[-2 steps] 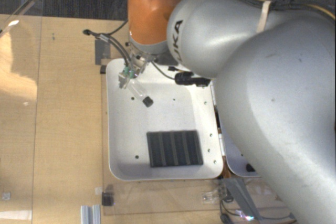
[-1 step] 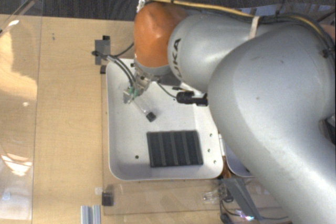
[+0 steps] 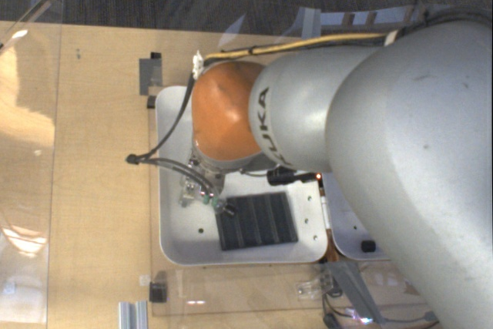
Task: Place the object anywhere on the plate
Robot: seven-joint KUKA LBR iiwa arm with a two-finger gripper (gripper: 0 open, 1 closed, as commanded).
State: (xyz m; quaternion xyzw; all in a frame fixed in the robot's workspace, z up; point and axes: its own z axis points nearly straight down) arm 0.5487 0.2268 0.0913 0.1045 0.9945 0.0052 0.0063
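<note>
Gripper (image 3: 202, 195): mine, low over left bin (image 3: 173, 231), finger state can't tell
Grooved dark block (image 3: 256, 221): flat in bin, beside my gripper

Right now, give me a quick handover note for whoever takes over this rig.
Arm: reaches in over the left bin, its orange band above the bin's middle.
Gripper: hidden under the wrist, so its state cannot be told.
Things: a dark ribbed slab lies flat near the bin's front edge; a small dark piece sits in the right bin.
Done: nothing confirmed; no plate or held object can be made out.
Left: find the object and set it on the plate.
</note>
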